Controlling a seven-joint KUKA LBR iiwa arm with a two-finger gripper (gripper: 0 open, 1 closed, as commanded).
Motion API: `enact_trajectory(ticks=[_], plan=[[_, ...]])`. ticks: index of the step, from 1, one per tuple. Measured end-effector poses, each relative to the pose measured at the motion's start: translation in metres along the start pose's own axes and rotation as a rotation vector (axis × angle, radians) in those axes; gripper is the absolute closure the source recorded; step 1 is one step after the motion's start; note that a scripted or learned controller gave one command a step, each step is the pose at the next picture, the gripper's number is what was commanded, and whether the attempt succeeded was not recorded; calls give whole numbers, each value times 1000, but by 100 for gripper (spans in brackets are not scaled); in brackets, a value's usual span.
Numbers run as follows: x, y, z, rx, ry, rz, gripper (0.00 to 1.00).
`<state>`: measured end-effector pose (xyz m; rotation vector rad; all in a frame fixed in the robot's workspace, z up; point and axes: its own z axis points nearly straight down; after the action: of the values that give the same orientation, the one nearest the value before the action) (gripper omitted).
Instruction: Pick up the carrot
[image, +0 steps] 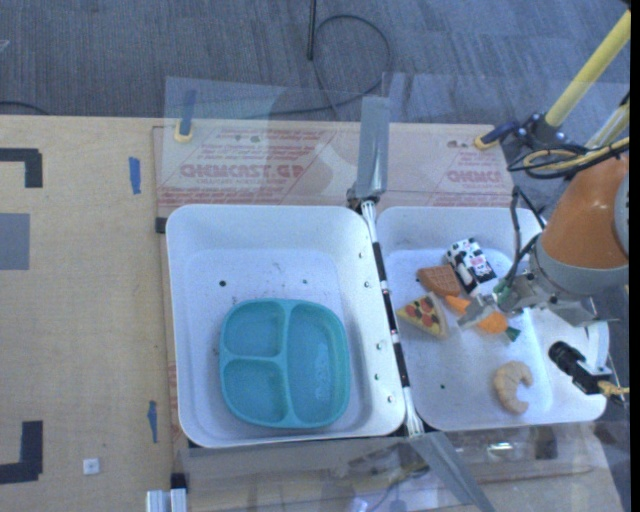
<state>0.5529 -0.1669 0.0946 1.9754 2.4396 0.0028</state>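
A light wooden counter (80, 330) fills the scene from nine o'clock across to the centre, marked with black tape corners (28, 165) and short strips of blue tape (134, 175). Toward twelve o'clock lies grey carpeted floor (150, 40), where a thin black cable (350, 45) loops under even, soft light.

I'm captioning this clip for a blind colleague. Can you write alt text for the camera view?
The grey and orange arm's hand is down at the carrot in the right bin, among a pizza slice, a croissant and a black-and-white toy. The left bin holds a teal divided plate.
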Motion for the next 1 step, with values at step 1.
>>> enact_trajectory(ticks=[1], plan=[[-4, -1, -10, -3, -2, 8, 100]])
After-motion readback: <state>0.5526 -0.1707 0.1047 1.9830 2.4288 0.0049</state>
